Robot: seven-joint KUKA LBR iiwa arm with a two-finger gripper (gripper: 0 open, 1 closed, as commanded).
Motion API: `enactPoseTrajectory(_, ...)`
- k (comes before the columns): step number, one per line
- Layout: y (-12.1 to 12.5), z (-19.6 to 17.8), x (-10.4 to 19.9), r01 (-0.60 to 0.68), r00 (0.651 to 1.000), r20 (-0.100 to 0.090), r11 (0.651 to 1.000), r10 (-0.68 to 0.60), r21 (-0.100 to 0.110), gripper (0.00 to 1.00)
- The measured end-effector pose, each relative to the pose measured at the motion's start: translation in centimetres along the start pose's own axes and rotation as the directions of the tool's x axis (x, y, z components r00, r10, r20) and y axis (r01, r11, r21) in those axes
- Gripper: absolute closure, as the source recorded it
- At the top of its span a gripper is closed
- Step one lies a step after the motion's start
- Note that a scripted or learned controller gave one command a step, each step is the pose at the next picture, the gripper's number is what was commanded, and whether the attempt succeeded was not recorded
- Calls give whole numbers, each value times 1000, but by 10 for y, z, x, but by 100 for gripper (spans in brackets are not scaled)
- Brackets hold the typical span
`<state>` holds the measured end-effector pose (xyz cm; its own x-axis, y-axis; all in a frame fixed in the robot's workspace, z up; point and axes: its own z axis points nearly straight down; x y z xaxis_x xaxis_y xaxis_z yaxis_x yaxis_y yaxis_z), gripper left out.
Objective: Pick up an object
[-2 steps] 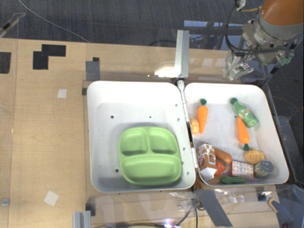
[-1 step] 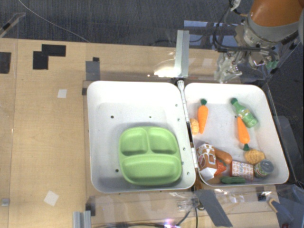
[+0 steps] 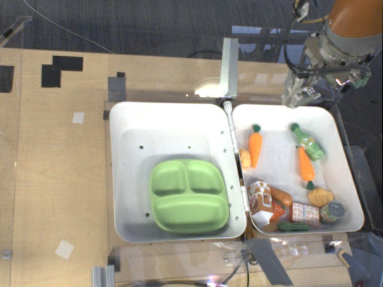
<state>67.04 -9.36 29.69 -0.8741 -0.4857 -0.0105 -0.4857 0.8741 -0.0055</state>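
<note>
While I hang over the far rim of the right bin (image 3: 344,137), my claw (image 3: 297,94) sits just beyond its far edge; whether it is clenched or released I cannot tell. Below me in that bin lie a green bottle (image 3: 308,142), touching one carrot (image 3: 306,165), and another carrot (image 3: 255,149) further left. Packets crowd the near edge. A green divided tray (image 3: 189,195) rests in the left bin (image 3: 128,160).

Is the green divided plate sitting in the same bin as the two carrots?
No. The green divided plate lies in the left bin, while both carrots lie in the right bin.
</note>
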Motion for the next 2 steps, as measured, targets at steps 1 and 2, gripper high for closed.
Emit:
enactPoseTrajectory(1, 0, -15, -3, 1, 1000, 12, 1000, -1, 6, 100)
enactPoseTrajectory(2, 30, -17, -17, -122, 992, 1, 992, 122, -1, 100)
